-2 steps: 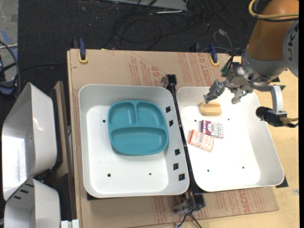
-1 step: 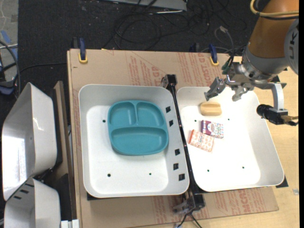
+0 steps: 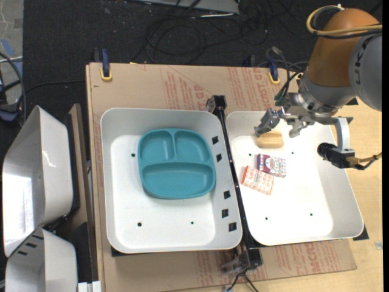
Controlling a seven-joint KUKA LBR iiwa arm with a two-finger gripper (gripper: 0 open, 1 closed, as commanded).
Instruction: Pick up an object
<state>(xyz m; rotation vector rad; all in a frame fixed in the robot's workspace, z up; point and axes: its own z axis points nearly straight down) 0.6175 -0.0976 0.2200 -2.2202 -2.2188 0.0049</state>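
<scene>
On the bench (image 3: 182, 84), a brown board clamped at its far edge, two shallow white bins stand side by side, touching along a dark central seam. The left bin (image 3: 121, 224) holds a teal divided plate (image 3: 177, 163) with three compartments, lying flat near the bin's middle. The right bin (image 3: 328, 218) holds three small objects grouped in its far left part. The grey arm (image 3: 340, 47), with its orange band, reaches in from the right and ends above the far edge of the right bin. Its gripper (image 3: 283, 123) hangs just above and behind a tan, bun-like object (image 3: 270, 140); the two fingers stand spread apart with nothing between them. A black cylindrical fitting (image 3: 333, 152) on a white bracket projects beside the wrist, over the bin's right part. Nearer the camera than the bun lie a small purple-and-white packet (image 3: 271, 165) and, touching it on the lower left, a red-and-white packet (image 3: 258, 180).
</scene>
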